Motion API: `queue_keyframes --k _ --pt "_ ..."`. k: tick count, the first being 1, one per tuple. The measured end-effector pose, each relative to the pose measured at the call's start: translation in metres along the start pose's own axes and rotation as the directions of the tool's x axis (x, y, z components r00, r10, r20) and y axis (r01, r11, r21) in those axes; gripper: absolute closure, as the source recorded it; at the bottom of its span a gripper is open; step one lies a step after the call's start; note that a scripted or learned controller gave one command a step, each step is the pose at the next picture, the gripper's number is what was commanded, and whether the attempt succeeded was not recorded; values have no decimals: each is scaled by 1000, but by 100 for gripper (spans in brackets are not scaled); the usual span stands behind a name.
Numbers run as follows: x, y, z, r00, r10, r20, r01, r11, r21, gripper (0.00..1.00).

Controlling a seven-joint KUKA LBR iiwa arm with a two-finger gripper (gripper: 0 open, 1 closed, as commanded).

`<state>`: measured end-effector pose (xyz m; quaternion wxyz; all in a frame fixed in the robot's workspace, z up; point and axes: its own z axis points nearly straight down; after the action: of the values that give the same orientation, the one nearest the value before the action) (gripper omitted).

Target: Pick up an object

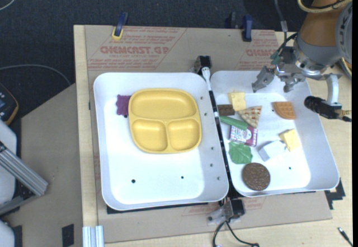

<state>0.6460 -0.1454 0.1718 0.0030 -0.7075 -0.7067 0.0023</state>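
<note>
While the arm (324, 22) is reaching in from the right, its gripper (276, 79) is hanging over the far edge of the right bin (327, 157), with the fingers (260, 83) standing apart and nothing sitting between them. Several small things are lying in that bin: a pale yellow block (238, 99) and a brown piece (225, 110) are sitting near the left wall, with a patterned tan wedge (252, 114) just beside them. An orange waffle-like piece (284, 110) is lying farther right, nearest the gripper but apart from it. Toward the middle, a green strip (234, 122) is resting against a purple and white packet (244, 135), and a green leaf shape (240, 154) is lying just below them. A grey block (271, 150) and a yellow wedge (290, 139) are sitting close together, and a round brown disc (256, 176) is lying near the front rim. Over in the left bin (112, 173), a yellow divided tray (165, 120) is sitting with a purple item (122, 105) touching its left side. Both bins are resting on the bench (168, 44).
</note>
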Motion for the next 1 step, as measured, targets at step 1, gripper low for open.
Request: queue_keyframes --k 1 --pt "5 -8 47 1000 -1 -1 1 1000 0 0"
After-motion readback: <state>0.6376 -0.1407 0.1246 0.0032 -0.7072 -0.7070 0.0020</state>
